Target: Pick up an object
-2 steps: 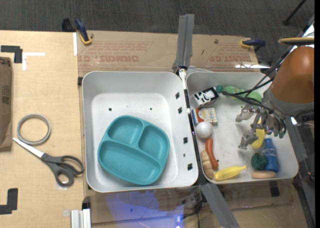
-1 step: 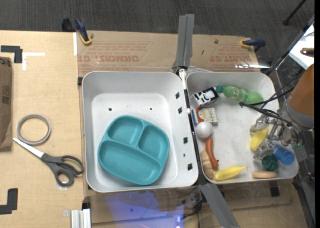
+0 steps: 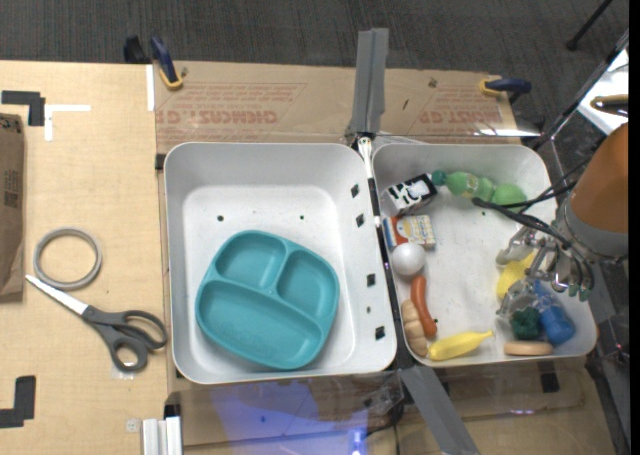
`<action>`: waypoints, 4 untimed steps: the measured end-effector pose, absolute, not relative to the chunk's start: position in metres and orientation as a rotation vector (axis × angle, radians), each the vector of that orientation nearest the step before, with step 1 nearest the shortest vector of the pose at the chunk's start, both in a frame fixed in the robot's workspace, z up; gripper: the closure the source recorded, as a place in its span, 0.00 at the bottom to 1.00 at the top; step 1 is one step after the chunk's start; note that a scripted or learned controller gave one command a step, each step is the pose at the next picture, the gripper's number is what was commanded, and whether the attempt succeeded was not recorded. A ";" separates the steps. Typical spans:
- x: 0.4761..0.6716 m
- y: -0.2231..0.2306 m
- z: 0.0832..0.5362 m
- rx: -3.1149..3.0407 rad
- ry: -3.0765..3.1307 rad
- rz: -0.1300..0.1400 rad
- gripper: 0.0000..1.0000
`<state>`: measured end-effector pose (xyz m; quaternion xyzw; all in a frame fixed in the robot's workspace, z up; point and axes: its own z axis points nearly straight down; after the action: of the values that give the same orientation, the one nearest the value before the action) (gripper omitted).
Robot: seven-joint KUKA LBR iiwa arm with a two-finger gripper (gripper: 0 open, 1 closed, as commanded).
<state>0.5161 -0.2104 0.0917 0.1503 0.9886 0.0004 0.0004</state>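
Observation:
The right bin [image 3: 460,147] holds several small objects. My gripper [image 3: 541,265] hangs low over the bin's right side, just above a yellow piece [image 3: 509,279], a blue toy [image 3: 554,322] and a dark green lump [image 3: 524,324]. A tan stick [image 3: 527,348] lies by the front wall. Along the left side are a yellow banana [image 3: 458,345], an orange-red sausage [image 3: 424,305], a white ball [image 3: 407,260] and a small box [image 3: 421,231]. At the back lie a black-and-white toy [image 3: 410,191] and a green caterpillar toy [image 3: 486,186]. Nothing is visibly lifted.
The left bin [image 3: 260,150] contains a teal divided plate [image 3: 266,298]. On the wooden bench to the left lie scissors [image 3: 100,319] and a tape roll [image 3: 67,256]. The arm's orange band [image 3: 612,188] looms over the right bin's right wall.

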 end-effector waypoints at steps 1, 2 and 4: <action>0.518 -0.210 0.102 0.467 3.102 -0.001 1.00; 0.526 -0.143 0.099 0.733 3.055 0.001 1.00; 0.506 -0.096 0.091 0.605 3.084 0.000 0.00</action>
<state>0.5063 -0.0956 0.0914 0.1924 0.9813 0.0001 -0.0006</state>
